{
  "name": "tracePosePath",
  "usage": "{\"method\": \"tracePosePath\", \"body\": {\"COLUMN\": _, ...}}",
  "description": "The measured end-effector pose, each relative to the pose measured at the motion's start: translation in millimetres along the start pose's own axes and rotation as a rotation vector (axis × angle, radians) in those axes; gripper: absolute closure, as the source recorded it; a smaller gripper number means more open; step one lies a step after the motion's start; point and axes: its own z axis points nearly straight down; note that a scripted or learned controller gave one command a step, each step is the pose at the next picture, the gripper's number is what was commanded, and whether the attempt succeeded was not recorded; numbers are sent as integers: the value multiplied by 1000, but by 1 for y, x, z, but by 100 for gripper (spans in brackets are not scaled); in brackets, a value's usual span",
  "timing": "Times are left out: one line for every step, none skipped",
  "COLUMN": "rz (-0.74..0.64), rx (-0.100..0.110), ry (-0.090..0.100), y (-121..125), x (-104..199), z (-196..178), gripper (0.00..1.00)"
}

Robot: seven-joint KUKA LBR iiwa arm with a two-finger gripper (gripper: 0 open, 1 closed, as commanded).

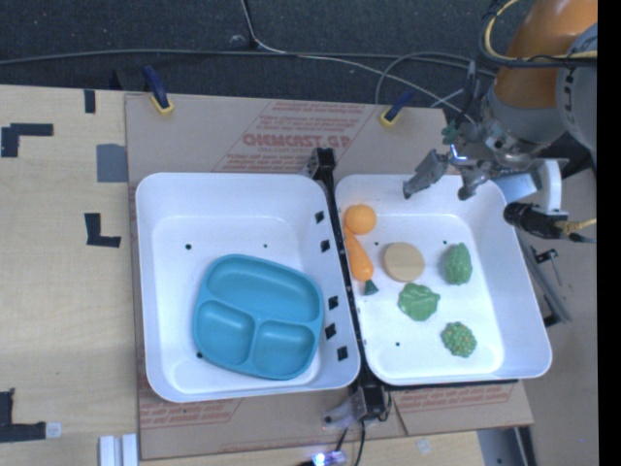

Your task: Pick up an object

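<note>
Gripper: gripper (444,179) hung over right bin's (524,352) far rim, fingers spread, nothing between them.
Objects: orange ball (360,218), carrot (359,257), tan disc (403,261), three green pieces lay inside right bin.
Progress: nothing picked; descent and grasp remained.

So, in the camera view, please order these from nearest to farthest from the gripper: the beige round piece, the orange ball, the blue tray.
Measured from the gripper, above the right bin's far edge:
1. Beige round piece, middle of the right bin, and orange ball, by the divider: too close to call.
2. Blue tray, in the left bin, clearly farthest.
</note>
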Motion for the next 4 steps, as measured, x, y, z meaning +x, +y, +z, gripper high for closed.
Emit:
{"method": "tracePosePath", "body": {"rz": -3, "rx": -11, "ry": -2, "y": 2, "x": 0, "z": -7, "gripper": 0}}
{"method": "tracePosePath", "body": {"rz": -1, "rx": -5, "ry": -2, "y": -1, "x": -1, "z": 58, "gripper": 0}}
{"method": "tracePosePath", "body": {"rz": -2, "rx": -4, "ry": -2, "y": -4, "x": 5, "z": 122, "gripper": 0}}
{"method": "tracePosePath", "body": {"rz": -3, "rx": -13, "ry": -4, "y": -3, "x": 5, "z": 163, "gripper": 0}}
